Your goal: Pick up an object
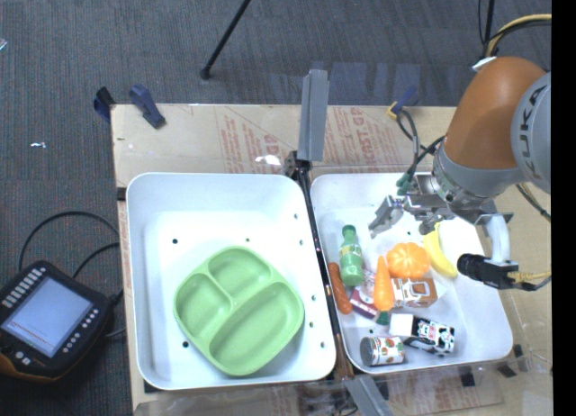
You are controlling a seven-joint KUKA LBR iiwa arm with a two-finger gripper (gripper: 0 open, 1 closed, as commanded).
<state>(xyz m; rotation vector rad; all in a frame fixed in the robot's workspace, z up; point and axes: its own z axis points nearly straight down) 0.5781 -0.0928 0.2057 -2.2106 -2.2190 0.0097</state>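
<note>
The right bin (360,194) holds a pile of toy food: a green bottle (351,255), a carrot (382,284), an orange (409,259), a yellow banana (439,254), a small brown carton (418,293), a can (382,349) and a black-and-white box (432,334). My gripper (407,218) hangs over the back of this bin, just behind the orange and to the right of the bottle. Its fingers are spread open with nothing between them.
A green divided plate (238,309) lies in the left bin (153,198). A thin reddish sausage (338,288) lies along the right bin's left wall. A grey upright post (313,122) stands behind the divide between the bins. A pendant (49,315) sits on the floor at the left.
</note>
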